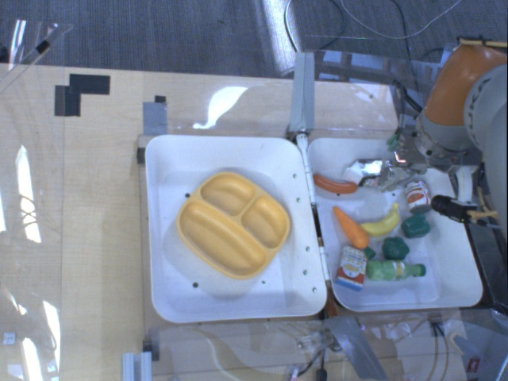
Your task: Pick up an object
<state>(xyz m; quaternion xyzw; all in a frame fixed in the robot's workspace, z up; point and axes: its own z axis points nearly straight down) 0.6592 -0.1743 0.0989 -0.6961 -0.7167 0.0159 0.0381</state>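
One carrot [350, 227], long axis diagonal, tip upper-left.

The right bin [460, 288] holds 7 small toy foods: a red sausage [336, 185] near its top left, an orange carrot [350, 227] lying at a slant, and a yellow banana [382, 222] just beside it. A small can [416, 194] sits at the right, 2 dark green vegetables [415, 227] [395, 248] lie below it, and a green bottle [394, 271] lies on its side by a small carton [352, 267].

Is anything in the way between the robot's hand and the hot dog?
Nothing visible. The hand hangs over the right bin, just right of the hot dog, with only bare white floor between them. The carrot and banana lie lower down, off to the side.
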